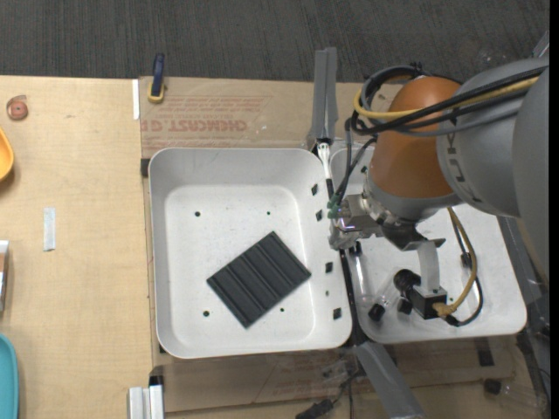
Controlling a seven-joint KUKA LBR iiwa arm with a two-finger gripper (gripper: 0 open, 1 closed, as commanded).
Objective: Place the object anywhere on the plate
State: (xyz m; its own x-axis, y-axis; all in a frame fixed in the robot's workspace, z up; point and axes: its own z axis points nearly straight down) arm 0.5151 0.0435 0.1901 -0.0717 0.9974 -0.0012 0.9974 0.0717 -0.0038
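2 smooth white plastic bins (175, 234) sit on a matt, pale wooden bench (79, 173). Left of the arm's glossy orange band (415, 147) and smooth grey casing (533, 138), a matt, dark, ribbed plate (259, 278) lies flat. Printed brown cardboard (218, 116) lines the far edge.

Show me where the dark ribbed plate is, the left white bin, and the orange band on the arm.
dark ribbed plate (259, 278), camera view, middle of its ridged top.
left white bin (229, 156), camera view, bare far rim.
orange band (417, 142), camera view, centre of the rounded orange shell above the wrist.
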